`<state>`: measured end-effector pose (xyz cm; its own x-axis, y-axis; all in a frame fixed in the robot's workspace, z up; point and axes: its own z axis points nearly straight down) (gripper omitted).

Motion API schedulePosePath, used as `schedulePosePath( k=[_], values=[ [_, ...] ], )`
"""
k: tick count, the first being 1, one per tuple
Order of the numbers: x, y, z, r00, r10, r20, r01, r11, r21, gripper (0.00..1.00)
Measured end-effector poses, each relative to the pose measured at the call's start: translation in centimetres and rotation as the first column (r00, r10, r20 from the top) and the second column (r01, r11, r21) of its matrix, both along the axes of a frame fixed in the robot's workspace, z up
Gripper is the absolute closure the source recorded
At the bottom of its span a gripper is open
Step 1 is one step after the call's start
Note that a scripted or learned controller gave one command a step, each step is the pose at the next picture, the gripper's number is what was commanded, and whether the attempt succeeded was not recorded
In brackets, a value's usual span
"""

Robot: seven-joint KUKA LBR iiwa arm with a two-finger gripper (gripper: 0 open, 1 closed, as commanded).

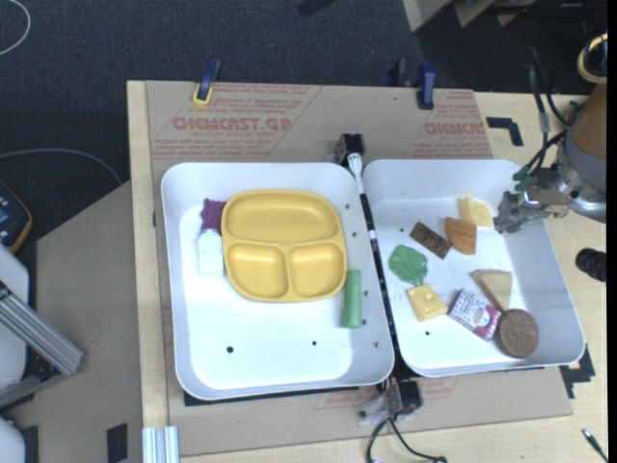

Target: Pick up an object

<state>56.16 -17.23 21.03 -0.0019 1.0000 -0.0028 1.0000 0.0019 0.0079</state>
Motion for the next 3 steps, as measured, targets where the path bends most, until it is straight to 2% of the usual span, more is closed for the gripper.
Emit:
schedulePosePath(
  k=[1,3],
  values=[
    [0.1,0.0,1.6,1.0,0.0,-0.003,0.0,1.0,0.001,1.0],
    [0.0,10.9,0.1,1.0,0.003,-0.011,-0.003,1.0,0.005,1.0]
  ],
)
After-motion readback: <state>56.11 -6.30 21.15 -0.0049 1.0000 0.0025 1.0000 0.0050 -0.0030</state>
